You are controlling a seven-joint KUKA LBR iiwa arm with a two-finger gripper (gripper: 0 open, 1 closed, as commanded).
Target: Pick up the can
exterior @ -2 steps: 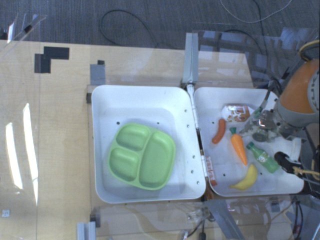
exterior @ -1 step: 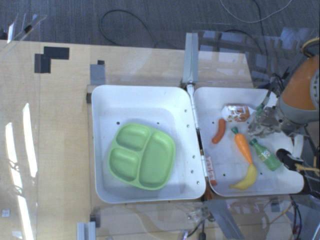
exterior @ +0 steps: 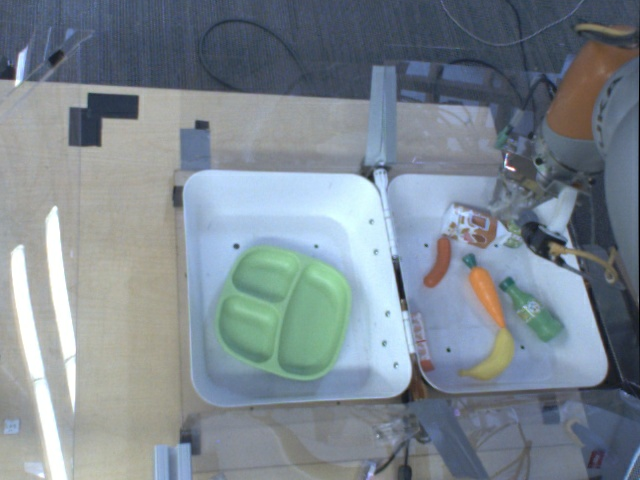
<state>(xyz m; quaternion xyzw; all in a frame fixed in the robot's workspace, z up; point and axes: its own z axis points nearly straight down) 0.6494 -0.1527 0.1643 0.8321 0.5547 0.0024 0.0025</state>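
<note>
Altogether one can [exterior: 471,227], two bins [exterior: 200,268].

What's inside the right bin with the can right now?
The right bin holds the can lying near the back, a sausage, a carrot, a green bottle and a banana. The gripper hovers beside the can, covering the bin's far corner.
</note>
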